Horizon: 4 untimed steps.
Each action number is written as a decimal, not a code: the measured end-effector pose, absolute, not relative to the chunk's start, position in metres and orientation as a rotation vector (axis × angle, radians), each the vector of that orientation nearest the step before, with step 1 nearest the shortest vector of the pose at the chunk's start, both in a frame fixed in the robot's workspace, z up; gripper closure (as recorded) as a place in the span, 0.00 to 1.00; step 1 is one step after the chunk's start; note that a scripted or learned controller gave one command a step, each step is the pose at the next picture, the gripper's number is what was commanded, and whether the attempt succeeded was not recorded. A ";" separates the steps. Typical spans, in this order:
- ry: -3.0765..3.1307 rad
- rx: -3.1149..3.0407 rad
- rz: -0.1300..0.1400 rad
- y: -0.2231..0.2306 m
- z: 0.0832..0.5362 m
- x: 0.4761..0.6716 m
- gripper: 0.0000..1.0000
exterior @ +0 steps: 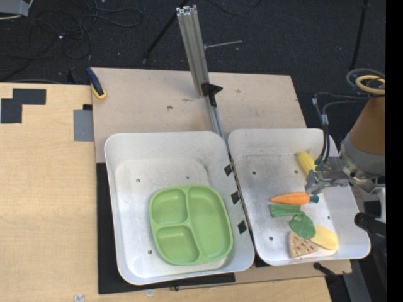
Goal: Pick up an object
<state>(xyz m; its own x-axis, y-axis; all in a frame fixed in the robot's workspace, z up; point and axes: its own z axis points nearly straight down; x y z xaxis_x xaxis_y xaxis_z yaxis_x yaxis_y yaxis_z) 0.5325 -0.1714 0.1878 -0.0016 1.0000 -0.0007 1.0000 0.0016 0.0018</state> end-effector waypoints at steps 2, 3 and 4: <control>2.229 2.219 -0.001 -0.126 0.205 0.536 1.00; 2.231 2.219 -0.001 -0.069 0.207 0.538 1.00; 2.230 2.218 -0.002 -0.023 0.201 0.548 1.00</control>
